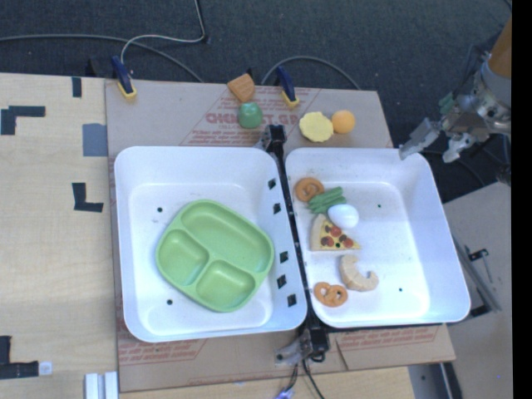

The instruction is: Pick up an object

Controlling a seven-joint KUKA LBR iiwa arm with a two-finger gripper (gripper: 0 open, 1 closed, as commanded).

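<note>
The arm came into the frame at the upper right, an orange patch of it showing at the very edge. Below that, the grey wrist angled down and to the left. The gripper (pixel 435 141) hung at the right of the frame, its two fingers spread apart with nothing between them.

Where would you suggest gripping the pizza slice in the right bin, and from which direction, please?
I'd come straight down on the pizza slice, closing across its narrower pointed half. It lies flat, so only a top approach fits. The white egg touches its upper edge and the croissant sits just below, so fingers should probably close left to right. The gripper is at the bin's far right corner.
</note>
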